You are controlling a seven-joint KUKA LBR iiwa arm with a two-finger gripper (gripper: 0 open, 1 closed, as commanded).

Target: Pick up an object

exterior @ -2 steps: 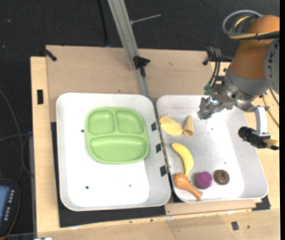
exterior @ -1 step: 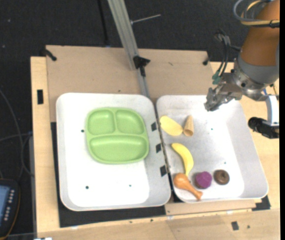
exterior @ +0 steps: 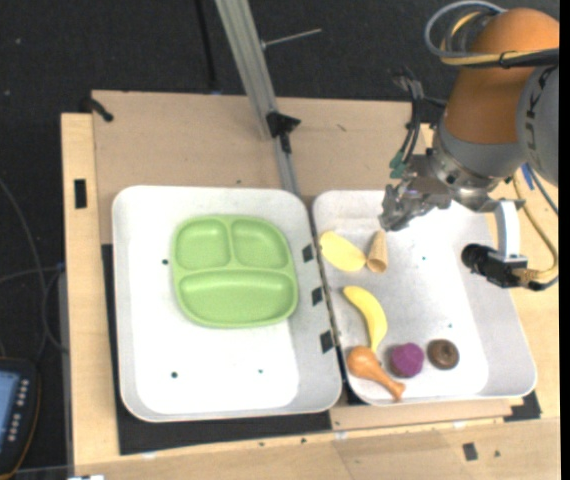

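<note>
**Arm hanging over the right bin, above the cone**

The arm [exterior: 490, 88] is reaching in from the right, its orange band sitting above the grey wrist. The gripper [exterior: 397, 213] is hanging over the upper part of the right bin [exterior: 485, 338], its tip lying just above and to the right of a small tan cone [exterior: 376, 252]. Nothing is showing between its fingers. The dark tip is too small and blurred to read, so whether the jaws are spread or pressed together I cannot tell.

The loose things are all lying in the right bin. A pale yellow oval piece [exterior: 342, 252] is resting near the bin's left wall, touching or just beside the cone. Below them a banana [exterior: 367, 315] is lying at a slant. Along the bin's lower edge an orange pear-shaped piece [exterior: 374, 366] is lying just beside a purple ball [exterior: 406, 359], and a brown ring like a doughnut [exterior: 443, 354] is sitting just to the right of the ball.

In the left bin [exterior: 145, 368] a green divided plate [exterior: 235, 272] is lying flat, with three compartments.
</note>
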